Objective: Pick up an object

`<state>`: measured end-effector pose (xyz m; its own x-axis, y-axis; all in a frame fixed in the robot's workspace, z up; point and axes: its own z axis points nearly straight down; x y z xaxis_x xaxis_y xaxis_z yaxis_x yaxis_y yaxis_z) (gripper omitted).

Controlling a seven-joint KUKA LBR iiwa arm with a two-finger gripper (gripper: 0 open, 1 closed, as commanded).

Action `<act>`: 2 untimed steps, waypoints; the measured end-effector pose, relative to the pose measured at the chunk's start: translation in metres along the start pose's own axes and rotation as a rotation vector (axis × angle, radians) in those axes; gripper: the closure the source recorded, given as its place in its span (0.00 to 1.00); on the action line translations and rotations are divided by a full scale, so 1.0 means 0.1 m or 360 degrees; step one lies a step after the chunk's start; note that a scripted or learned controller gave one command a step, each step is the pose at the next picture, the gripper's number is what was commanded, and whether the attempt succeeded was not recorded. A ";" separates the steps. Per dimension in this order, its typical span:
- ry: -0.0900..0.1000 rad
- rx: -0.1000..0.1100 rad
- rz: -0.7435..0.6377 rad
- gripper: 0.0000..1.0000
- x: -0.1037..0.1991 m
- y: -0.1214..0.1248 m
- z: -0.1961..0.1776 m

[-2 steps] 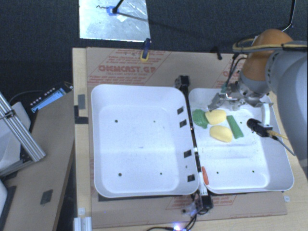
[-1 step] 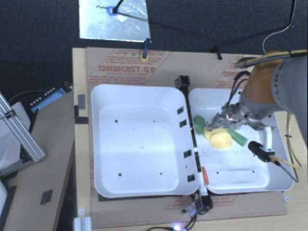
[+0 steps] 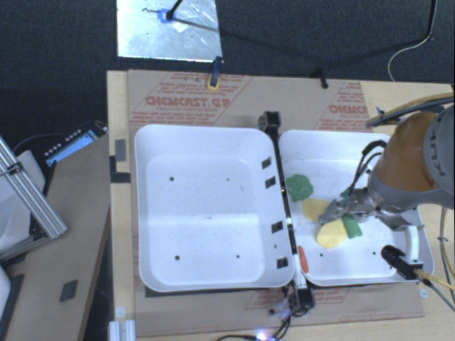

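Pincer [image 3: 337, 212] down in right bin [image 3: 320, 151], amid yellow pieces [image 3: 330, 235] w/ green lump [image 3: 298, 187] just far-left. Can't tell if it's apart or together. Best: centre over one piece, close squarely, lift straight, avoid neighbours.

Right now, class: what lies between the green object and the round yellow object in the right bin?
In the camera view, a flatter yellow piece lies between the green object and the round yellow object.

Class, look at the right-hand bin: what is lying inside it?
Inside the right-hand bin lie a green lump, two yellow pieces and a small green piece. The gripper covers whatever lies beneath it.
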<state>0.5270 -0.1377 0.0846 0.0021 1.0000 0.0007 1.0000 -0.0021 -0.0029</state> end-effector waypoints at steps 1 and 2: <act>-0.0003 -0.0013 -0.0006 1.00 0.01 0.04 -0.11; -0.0002 -0.0011 -0.0015 1.00 0.40 0.45 0.00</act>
<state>0.5717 -0.0975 0.0843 -0.0070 1.0000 -0.0005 1.0000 0.0070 0.0040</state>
